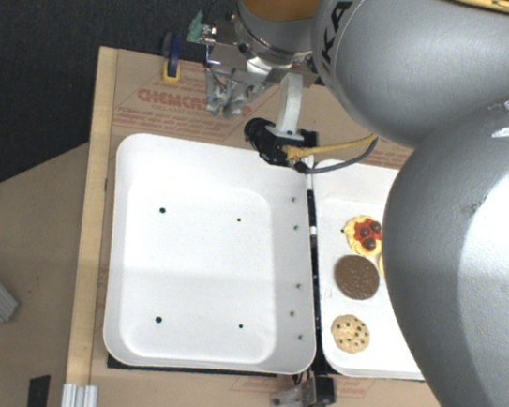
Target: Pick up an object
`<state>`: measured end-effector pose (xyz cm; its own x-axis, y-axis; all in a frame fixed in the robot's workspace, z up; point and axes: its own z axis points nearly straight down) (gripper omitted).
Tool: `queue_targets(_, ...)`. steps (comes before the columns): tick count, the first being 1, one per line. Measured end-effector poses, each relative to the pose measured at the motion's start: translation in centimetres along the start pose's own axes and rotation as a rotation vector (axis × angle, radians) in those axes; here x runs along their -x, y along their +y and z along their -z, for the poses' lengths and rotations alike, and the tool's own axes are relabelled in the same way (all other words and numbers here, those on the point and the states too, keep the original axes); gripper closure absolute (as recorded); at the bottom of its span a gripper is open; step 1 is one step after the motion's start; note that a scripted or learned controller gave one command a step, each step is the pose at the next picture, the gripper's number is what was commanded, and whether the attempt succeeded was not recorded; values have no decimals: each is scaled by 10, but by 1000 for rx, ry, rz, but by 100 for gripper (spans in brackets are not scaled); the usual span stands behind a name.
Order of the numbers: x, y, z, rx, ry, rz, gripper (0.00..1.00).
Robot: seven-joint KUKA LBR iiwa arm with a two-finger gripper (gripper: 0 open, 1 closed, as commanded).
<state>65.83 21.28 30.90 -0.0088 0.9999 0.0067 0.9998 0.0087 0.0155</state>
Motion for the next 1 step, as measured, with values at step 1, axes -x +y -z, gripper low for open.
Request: queue_targets(1,1,9,14,-10,-6,-7,100)
